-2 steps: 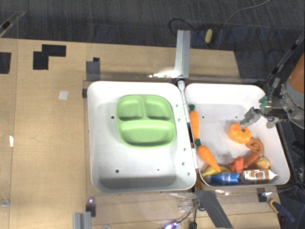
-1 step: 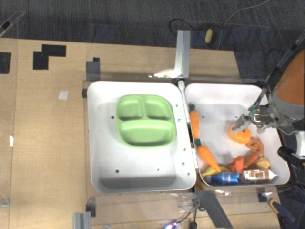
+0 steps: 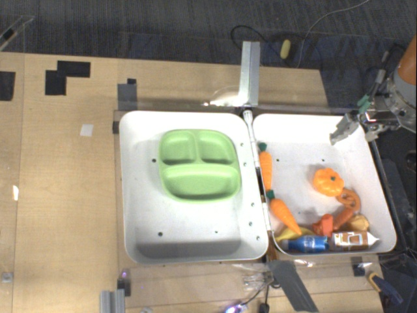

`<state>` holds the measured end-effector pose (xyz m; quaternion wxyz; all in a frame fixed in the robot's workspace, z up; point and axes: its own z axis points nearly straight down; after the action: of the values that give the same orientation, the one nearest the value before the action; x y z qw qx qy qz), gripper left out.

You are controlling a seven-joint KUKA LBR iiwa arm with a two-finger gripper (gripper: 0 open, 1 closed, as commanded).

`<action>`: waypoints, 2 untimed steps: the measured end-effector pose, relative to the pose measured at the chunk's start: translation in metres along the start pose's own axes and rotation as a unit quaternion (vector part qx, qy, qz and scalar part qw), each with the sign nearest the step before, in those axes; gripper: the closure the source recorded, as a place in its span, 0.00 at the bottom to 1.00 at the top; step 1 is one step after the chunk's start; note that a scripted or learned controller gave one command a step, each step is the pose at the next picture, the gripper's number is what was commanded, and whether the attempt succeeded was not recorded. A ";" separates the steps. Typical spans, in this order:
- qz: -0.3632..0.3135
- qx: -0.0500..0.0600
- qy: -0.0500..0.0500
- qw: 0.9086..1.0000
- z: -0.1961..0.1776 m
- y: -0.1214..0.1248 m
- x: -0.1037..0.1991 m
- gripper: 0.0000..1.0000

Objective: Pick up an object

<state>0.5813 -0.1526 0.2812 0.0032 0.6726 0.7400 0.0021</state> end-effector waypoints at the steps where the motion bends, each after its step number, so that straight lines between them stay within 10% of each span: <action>1: 0.097 0.002 0.000 0.995 0.151 -0.049 -0.002 0.00; 2: 0.120 -0.003 0.000 0.993 0.192 -0.020 -0.044 0.00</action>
<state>0.5674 -0.1985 0.0893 0.0049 0.7566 0.6538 0.0046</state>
